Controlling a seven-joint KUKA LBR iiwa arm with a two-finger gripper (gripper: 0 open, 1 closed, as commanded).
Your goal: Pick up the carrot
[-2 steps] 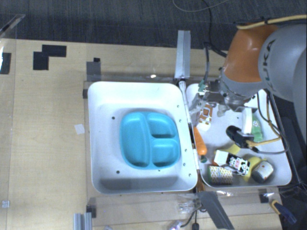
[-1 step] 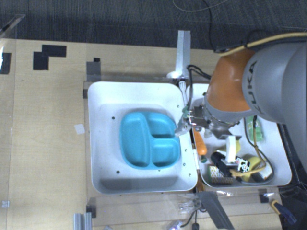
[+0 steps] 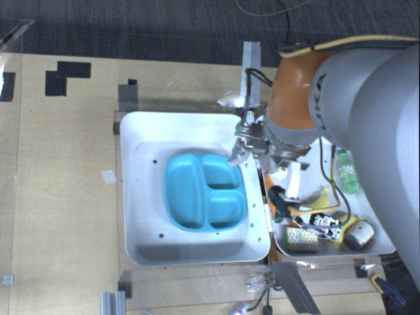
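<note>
While one tray (blue) fills one bin

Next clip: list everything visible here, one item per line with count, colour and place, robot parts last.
Bins: 2, white, side by side on the bench; left bin, right bin partly under the arm.
Divided tray: 1, light blue, three compartments, lying in the left bin.
Bottle: 1, green, right bin, near its far right side.
Carrot: 1, orange, thin strip along the right bin's left wall; identity uncertain.
Small mixed items: several, yellow, black, grey and speckled, front of the right bin; too cluttered to name.
Bench: 1, pale wood, with black markers at the far left.
Cable: 1, thin, on the dark floor beyond.
Arm: 1, grey with an orange band.
Claw: 1, metal, over the blue tray's right edge.
</note>
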